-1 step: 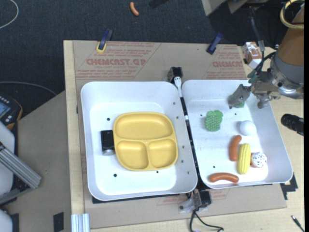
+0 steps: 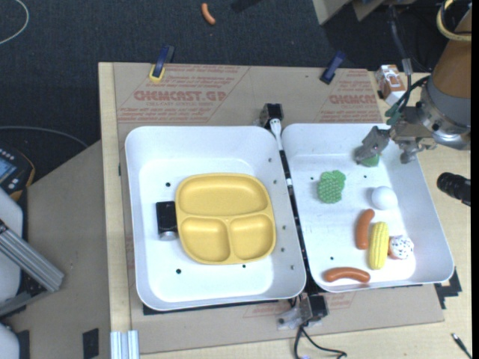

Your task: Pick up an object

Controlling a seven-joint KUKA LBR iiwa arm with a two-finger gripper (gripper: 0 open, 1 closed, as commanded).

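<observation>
Two white bins sit on a cardboard-covered bench, and the gripper (image 2: pixel 388 144), fingers spread and holding nothing, hovers over the right bin's (image 2: pixel 426 200) far edge, the broccoli (image 2: pixel 331 186) (nearest item) lying just down-left.

— What does the arm (image 2: pixel 449 88) look like?
— Grey metal wrist, orange band above it. The gripper (image 2: pixel 388 146) has two grey fingers and a dark cable nearby.

The bench (image 2: pixel 224 88), covered with printed brown board, bears the left bin (image 2: pixel 142 200) and right bin (image 2: pixel 423 200) side by side.
</observation>
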